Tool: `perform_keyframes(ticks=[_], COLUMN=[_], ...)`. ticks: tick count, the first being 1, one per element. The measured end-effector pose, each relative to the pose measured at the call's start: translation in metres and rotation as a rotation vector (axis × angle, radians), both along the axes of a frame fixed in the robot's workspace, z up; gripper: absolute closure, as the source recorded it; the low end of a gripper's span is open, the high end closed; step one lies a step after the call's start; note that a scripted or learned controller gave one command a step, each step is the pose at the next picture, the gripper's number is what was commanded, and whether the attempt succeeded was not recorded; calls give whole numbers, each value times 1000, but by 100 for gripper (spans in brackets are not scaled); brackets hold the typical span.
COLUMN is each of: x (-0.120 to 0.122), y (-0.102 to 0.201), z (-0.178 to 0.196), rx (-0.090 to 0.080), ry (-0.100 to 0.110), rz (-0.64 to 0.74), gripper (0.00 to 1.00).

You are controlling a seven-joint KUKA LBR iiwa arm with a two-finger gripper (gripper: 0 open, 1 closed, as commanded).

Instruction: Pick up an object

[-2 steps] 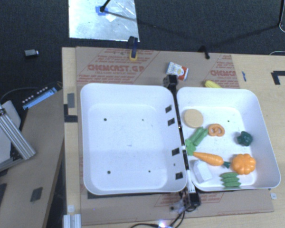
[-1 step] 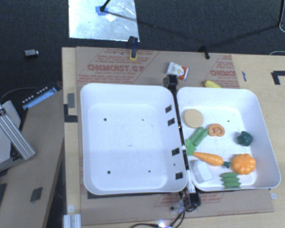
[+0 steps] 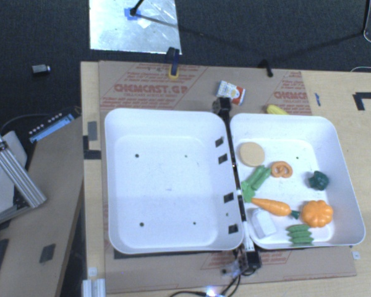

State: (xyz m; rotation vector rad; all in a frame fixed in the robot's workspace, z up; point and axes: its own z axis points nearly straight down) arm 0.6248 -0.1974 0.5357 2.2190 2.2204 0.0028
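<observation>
Right white plastic bin (image 3: 334, 135) holds an orange toy carrot (image 3: 272, 206), an orange toy pumpkin (image 3: 316, 213) near its front edge and a tan disc (image 3: 252, 153). Jaws state: cannot tell.

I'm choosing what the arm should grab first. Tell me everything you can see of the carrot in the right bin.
The carrot is a small orange toy, plastic by its look, tapered, with a dark green stub at its thick end. It lies flat in the right bin, pointed tip toward the left bin, stub beside the orange pumpkin. Its tip meets the long green vegetable, and a white piece lies just below.
</observation>
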Motion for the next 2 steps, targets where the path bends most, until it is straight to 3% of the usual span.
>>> perform_keyframes(ticks=[1,2], x=[-78,-103], y=[-1,-2], z=[1,0], rx=[-1,0], ry=[-2,0], rz=[-3,0], gripper=[100,100])
